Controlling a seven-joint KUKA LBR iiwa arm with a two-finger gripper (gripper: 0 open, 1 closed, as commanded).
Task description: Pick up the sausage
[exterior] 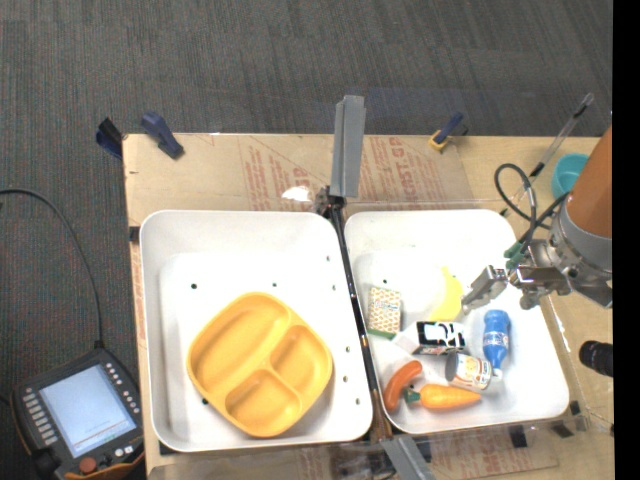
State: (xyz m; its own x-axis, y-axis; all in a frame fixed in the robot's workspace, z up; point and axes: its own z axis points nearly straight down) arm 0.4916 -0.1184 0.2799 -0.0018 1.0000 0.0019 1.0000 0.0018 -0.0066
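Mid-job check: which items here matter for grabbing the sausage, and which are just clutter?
Job:
sausage, front of the right bin
tool, above that bin

Clutter:
carrot
blue bottle
small can
black-and-white carton
snack packet
yellow piece
yellow tray, left bin

The light is soft and even, coming from above. The white bins (250,233) look bright, with only faint shadows. The whole picture is a bit fuzzy.
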